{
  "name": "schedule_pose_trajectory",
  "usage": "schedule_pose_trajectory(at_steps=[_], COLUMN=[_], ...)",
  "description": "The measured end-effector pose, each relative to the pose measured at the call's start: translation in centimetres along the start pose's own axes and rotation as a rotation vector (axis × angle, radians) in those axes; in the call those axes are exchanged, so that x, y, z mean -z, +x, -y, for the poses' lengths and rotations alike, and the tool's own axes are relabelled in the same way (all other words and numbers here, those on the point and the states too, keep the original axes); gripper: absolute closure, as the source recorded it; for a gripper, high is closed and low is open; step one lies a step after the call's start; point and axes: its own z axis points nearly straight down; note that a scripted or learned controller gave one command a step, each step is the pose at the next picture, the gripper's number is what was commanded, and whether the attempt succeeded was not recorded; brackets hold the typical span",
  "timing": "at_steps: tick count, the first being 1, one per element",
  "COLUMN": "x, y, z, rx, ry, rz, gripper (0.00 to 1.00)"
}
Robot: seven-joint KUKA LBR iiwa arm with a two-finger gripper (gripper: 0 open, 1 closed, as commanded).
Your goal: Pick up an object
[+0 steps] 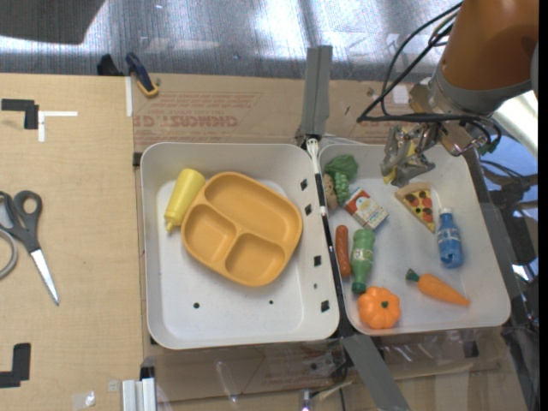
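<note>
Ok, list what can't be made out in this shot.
- Pincer: open or shut is unclear; small and tangled with cables.
- Arm: cut off by the top and right edges.
- Box: label print too small to read.
- Broccoli: lower part blurs into the bin divider.

Two shallow white bins: one (163, 315) well left of the claw (406, 163), one (488, 306) under it. The far one holds one yellow squeeze bottle (182, 197) and one orange three-compartment plastic tray (241, 227).

Below the claw lie:
- one green broccoli (342, 171)
- one red-and-white carton (366, 209)
- one pizza slice (419, 205)
- one blue bottle (449, 239)
- one red sausage (342, 250)
- one green bottle (363, 259)
- one orange carrot (438, 288)
- one orange pumpkin (379, 307)

One pair of grey-handled scissors (31, 238) lies farthest left.
</note>
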Motion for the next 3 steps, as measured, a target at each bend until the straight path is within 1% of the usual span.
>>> schedule_pose_trajectory(at_steps=[1, 2, 3], x=[0.0, -2.8, -1.7], y=[-3.5, -5.2, -5.4], z=[-2.7, -6.1, -6.2], rx=[0.032, 0.085, 0.051], ry=[0.000, -0.001, -0.001], rz=[-0.001, -0.002, 0.000], gripper=[1.00, 1.00, 1.00])
